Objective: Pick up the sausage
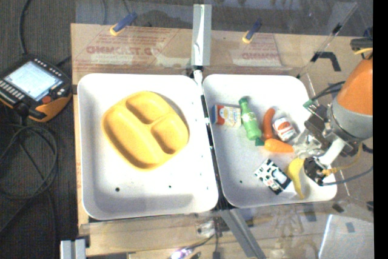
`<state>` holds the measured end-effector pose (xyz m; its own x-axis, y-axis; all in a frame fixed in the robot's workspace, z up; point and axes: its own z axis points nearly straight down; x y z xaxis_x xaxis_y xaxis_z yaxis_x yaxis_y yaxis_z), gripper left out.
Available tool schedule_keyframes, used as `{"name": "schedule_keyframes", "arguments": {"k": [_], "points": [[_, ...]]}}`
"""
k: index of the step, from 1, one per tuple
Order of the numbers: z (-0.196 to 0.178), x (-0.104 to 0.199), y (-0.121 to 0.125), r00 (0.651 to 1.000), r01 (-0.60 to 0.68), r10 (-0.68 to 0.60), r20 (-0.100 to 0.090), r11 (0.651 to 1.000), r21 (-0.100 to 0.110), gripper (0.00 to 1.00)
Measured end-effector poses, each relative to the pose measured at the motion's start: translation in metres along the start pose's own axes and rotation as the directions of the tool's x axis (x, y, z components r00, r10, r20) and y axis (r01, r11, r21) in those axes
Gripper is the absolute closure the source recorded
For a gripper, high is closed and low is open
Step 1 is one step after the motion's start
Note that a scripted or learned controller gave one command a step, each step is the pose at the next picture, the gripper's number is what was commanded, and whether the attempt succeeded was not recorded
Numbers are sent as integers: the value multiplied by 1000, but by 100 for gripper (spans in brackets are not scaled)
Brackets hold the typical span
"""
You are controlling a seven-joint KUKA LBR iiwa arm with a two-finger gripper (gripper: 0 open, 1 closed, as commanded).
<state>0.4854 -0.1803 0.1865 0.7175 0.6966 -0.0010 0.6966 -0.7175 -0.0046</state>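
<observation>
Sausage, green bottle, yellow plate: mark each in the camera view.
sausage (269, 121), camera view, middle of its red body
green bottle (248, 120), camera view, middle of its body
yellow plate (124, 137), camera view, bare floor of its left compartment

L bin (97, 191): yellow divided plate (145, 128), approx centre, set at a diagonal.
R bin (241, 186): red/white carton (227, 114) just beside green bottle (248, 117). Sausage (269, 121) lies btw bottle and red/white can (284, 128). Carrot (279, 145) at sausage's near end; contact can't be told. Banana (296, 177) and black/white box (271, 175) near front wall.
Gripper (310, 147) low over R bin's right side, just beside can and carrot, apart from sausage.
</observation>
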Motion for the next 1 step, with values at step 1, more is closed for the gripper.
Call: {"name": "schedule_keyframes", "arguments": {"k": [1], "points": [[-78, 2, 27, 997, 77, -77, 6, 997, -2, 100]]}}
